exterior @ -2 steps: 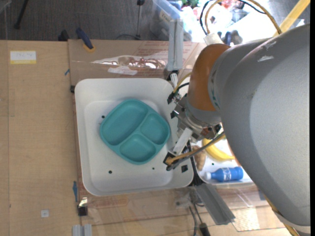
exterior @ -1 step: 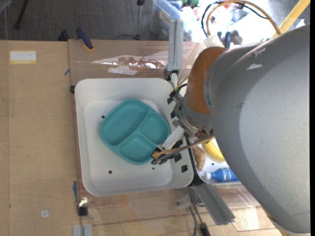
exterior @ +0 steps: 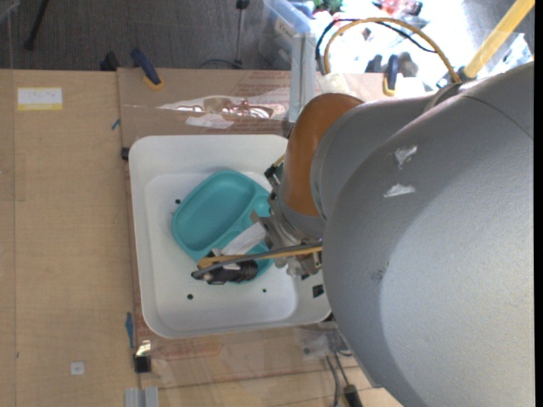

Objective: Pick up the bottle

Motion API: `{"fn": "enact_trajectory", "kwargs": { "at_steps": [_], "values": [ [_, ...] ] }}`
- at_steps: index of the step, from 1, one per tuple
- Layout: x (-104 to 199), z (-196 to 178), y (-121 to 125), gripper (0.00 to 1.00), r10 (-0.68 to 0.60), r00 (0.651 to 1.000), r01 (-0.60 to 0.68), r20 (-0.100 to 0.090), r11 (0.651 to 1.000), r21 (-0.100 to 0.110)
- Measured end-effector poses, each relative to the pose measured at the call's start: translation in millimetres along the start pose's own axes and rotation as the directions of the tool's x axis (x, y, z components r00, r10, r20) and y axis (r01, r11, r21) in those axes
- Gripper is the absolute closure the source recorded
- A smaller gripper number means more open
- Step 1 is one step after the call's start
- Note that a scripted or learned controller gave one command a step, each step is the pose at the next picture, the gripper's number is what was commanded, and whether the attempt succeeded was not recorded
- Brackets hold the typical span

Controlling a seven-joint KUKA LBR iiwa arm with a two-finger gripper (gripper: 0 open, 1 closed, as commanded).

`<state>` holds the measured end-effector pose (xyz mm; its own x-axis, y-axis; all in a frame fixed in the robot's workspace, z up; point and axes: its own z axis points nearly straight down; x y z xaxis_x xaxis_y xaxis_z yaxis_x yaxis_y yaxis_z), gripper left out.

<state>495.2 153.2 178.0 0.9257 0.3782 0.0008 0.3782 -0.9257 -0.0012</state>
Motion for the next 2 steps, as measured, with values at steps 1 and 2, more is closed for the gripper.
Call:
{"fn": "enact_trajectory", "kwargs": {
  "at_steps": [1,2],
  "values": [
    [43.3,-196.6,-38.3,1.00,-0.180,0.984,0.180,-0.002,0.984,-0.001],
    [14.0,-237.1,68.5,1.00,-0.175,0.985,0.175,0.002,0.985,-0.001]
  ]
}}
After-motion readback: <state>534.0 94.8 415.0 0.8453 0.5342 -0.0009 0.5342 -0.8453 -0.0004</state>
